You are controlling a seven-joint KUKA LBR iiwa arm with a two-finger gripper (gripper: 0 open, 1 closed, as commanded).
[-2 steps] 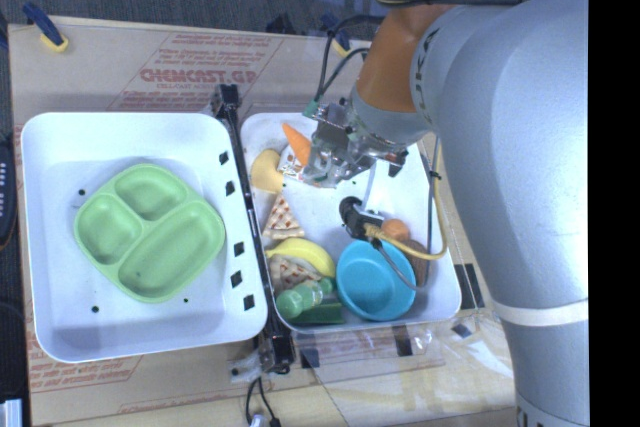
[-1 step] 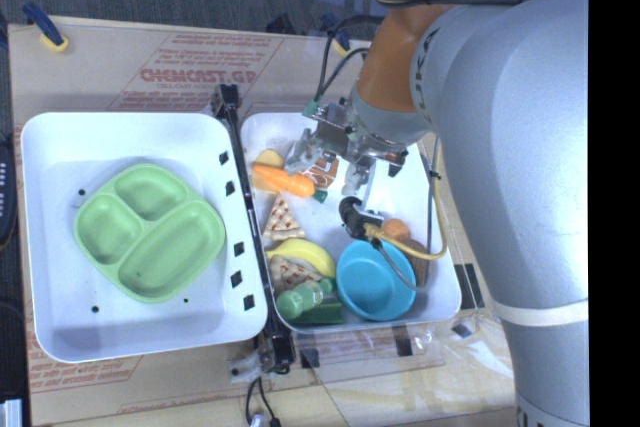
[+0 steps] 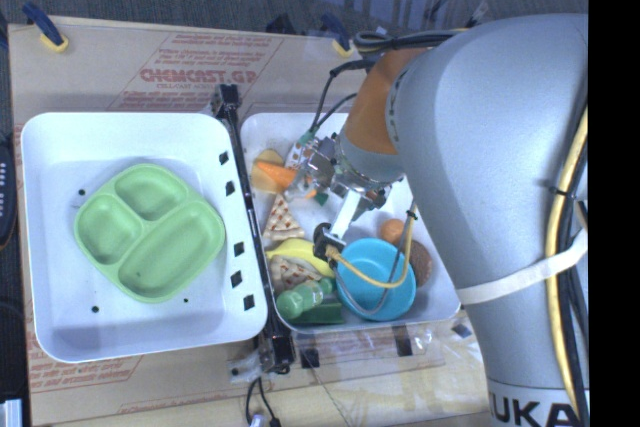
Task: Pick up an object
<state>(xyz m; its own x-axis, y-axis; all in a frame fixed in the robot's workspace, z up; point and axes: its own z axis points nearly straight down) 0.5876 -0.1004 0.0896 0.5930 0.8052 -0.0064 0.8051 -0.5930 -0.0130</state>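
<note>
My gripper (image 3: 308, 165) hangs low over the upper middle of the right bin (image 3: 262, 127), beneath the grey arm and its orange band. An orange carrot-like piece (image 3: 268, 175) lies just to its left, close to or touching the gripper's tip. A pizza slice (image 3: 283, 215) lies below that. Toward the bin's front are a yellow banana (image 3: 302, 250), a toast-like piece (image 3: 293, 270) and a green item (image 3: 310, 303). A blue bowl (image 3: 375, 280) sits at the front right. Nothing shows as held.
The left bin (image 3: 40, 215) holds a green divided plate (image 3: 150, 230). An orange ball (image 3: 393, 231) and a brown round thing (image 3: 422, 260) sit by the bowl at the right bin's right wall. The arm covers the right bin's upper right part.
</note>
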